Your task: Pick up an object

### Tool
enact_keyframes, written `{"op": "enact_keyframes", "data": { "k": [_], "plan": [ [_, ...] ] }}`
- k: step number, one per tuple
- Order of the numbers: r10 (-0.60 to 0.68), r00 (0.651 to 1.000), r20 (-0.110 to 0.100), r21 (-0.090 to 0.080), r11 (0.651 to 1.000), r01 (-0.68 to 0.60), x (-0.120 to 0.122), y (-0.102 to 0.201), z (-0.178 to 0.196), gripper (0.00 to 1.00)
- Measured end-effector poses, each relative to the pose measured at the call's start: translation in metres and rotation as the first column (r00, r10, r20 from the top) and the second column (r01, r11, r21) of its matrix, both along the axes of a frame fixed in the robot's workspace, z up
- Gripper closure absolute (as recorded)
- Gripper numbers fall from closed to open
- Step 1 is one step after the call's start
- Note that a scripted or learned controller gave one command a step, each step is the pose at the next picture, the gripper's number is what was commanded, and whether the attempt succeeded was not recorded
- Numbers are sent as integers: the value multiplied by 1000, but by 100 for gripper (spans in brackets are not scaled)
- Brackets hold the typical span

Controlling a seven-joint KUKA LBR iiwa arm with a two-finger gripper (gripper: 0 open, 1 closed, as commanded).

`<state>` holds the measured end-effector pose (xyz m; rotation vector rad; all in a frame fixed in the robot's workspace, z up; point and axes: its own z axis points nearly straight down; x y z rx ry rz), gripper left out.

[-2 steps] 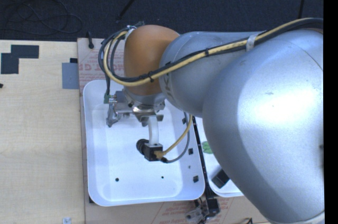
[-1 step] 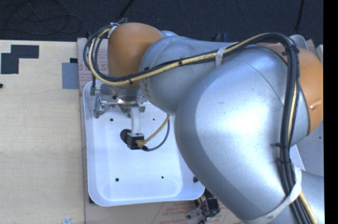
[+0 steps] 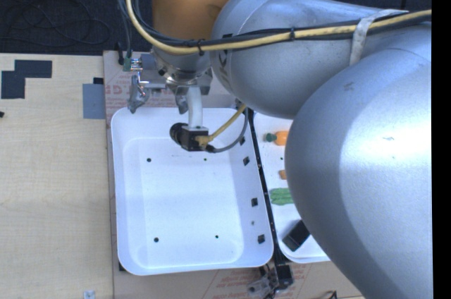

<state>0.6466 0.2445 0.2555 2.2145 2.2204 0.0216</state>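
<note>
My hand hangs over the far rim of the left bin, close to that bin's far wall. I cannot tell whether it is open or closed, and I see nothing held in it. The white floor below it is bare, marked by a few small dark dots.

The things I could pick up all lie in the right bin, across the dividing wall from my hand and toward the view's right. An orange thing sits nearest, at the far end of that bin, a little below my hand's level in the view. A green thing lies midway down the bin, farther from my hand. A black thing, tilted, rests at the near end, well apart from my hand. My arm covers most of the right bin, hiding what lies beyond these three.

Both bins sit on the pale wooden bench.
</note>
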Motion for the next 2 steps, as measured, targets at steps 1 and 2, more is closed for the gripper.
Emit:
{"op": "enact_keyframes", "data": {
  "k": [1,2],
  "plan": [
    [0,1000,1,-1,1000,0,-2,-4,212,0],
    [6,1000,-21,-10,1000,-6,-3,-2,209,100]
  ]
}}
